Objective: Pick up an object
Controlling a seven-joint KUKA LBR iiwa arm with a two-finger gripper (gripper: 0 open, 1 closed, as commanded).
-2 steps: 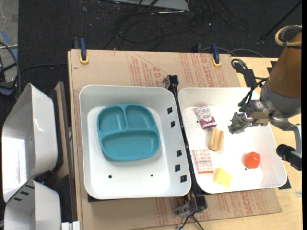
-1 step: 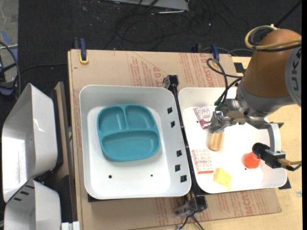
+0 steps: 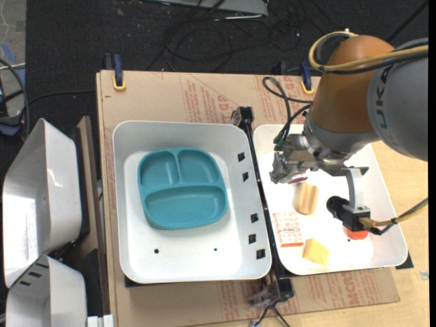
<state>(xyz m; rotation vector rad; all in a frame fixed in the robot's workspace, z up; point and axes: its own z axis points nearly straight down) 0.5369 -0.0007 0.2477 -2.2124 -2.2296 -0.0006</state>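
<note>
The gripper [image 3: 289,172] hangs low in the right bin [image 3: 388,247]; its grasp I cannot tell. At its 5 o'clock lies a tan cylinder [image 3: 306,199]: centre over it, then descend squarely.

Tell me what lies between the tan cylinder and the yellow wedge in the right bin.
In the camera view, bare white bin floor separates the tan cylinder from the yellow wedge; a red-printed card lies just to their left.

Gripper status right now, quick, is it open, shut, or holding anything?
Gripper: over the right bin, above the tan cylinder; whether it is open or shut cannot be told, and no object shows in its grasp.
</note>
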